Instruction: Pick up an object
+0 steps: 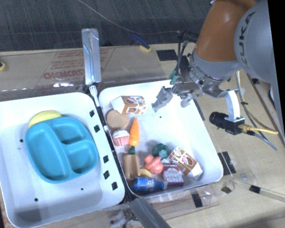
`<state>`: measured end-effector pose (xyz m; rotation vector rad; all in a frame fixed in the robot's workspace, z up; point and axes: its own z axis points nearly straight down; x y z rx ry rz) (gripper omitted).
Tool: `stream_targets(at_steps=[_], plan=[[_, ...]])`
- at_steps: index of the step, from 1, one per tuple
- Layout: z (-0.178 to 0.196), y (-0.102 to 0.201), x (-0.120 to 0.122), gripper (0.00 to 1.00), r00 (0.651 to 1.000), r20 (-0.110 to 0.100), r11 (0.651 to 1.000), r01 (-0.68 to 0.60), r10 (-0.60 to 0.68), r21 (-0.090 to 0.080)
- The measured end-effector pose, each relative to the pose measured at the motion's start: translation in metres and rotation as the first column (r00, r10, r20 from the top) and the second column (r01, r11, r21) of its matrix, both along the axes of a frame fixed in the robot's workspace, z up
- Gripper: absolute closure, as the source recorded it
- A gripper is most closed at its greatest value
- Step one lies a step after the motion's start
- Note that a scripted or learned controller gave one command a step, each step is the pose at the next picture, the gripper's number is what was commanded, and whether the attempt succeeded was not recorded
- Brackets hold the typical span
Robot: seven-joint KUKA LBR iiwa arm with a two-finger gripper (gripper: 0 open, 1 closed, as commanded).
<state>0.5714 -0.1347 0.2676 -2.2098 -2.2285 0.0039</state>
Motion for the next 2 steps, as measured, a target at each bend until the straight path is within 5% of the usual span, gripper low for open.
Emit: stream_targets(at_steps=[1,2], plan=[[0.01,0.0008,0.0007,1.0,1.0,-0.001,1.0,-0.006,0.006,0.0],[0.0098,0.0007,0.0006,0.0,1.0,-0.002,1.0,-0.006,0.006,0.0]])
